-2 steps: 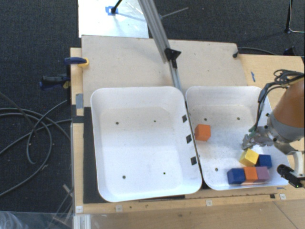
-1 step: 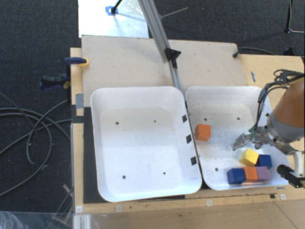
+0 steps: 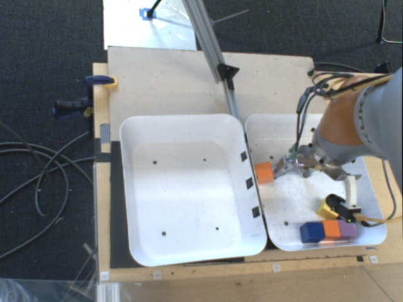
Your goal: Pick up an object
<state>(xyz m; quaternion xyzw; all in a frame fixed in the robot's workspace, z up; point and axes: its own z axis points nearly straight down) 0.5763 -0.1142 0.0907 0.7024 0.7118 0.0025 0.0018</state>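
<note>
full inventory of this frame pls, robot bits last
left bin: 1, white, bench left half, a few dark dots on its floor
right bin: 1, white, bench right half
orange block: 1, orange, right bin, by its left wall
block row: 3 touching, blue, orange, purple left to right, right bin near front wall
yellow item: 1, yellow with black, right bin, just behind the block row; kind unclear
bench top: 1, beige board under both bins
clamp: 1, blue with yellow grip, bench left edge
metal pole: 1, grey, slanting from top to between the bins
cables: several, black, floor at left
arm: 1, grey with orange band, from right
gripper: 1, over right bin, right of the orange block; jaws unclear
</note>
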